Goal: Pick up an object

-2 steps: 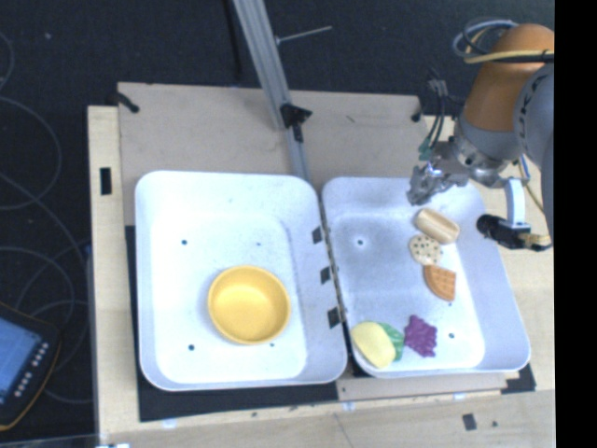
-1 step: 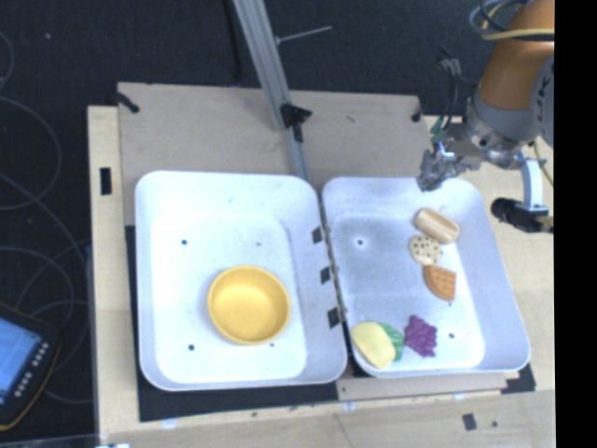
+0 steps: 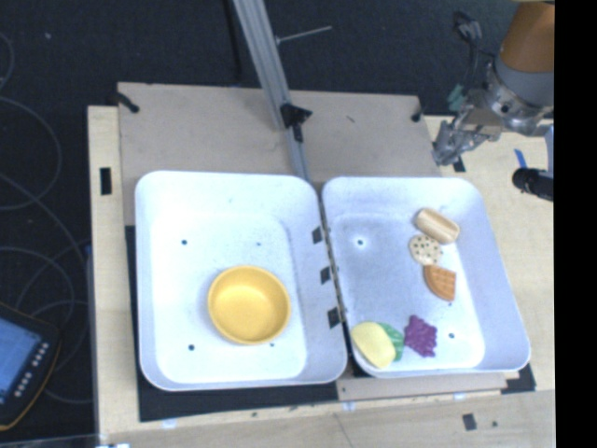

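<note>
The right bin (image 3: 373,269) holds several toy foods: a tan bread roll (image 3: 437,224), a spotted cookie (image 3: 425,248), an orange wedge (image 3: 440,282), a purple grape bunch (image 3: 421,335) and a yellow-green piece (image 3: 375,344) at the front rim. A yellow bowl (image 3: 248,304) sits in the left bin (image 3: 168,250). My gripper (image 3: 451,151) hangs above the bench just past the right bin's far right corner, with nothing seen between its fingers.
A grey metal pole (image 3: 266,59) slants from the top down to the seam between the bins. The bench edge and dark floor with cables lie to the left. A tablet (image 3: 17,362) sits at the lower left.
</note>
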Tool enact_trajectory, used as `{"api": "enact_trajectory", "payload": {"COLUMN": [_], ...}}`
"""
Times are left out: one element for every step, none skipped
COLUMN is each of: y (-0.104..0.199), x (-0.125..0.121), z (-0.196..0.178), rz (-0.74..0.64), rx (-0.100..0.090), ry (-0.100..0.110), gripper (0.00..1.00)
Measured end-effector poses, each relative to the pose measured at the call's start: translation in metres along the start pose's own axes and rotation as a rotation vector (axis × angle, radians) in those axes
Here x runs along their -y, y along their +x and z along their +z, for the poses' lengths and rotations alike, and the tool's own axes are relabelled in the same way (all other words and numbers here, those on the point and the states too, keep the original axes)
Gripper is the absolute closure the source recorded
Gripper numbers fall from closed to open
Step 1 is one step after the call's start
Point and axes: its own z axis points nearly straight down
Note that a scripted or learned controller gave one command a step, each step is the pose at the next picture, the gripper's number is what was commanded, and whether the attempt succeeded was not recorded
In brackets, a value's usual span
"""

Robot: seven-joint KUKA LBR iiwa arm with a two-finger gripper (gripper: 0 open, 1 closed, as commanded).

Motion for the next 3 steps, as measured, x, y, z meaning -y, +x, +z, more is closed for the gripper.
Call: {"api": "enact_trajectory", "payload": {"y": [0.049, 0.093, 0.141], "x": [0.008, 0.024, 0.042], "z": [0.001, -0.002, -0.004], "rz": [-0.002, -0.003, -0.004], "rx": [-0.002, -0.003, -0.004], "ry": [0.009, 0.009, 0.009], "gripper": [1.0, 1.0, 1.0]}}
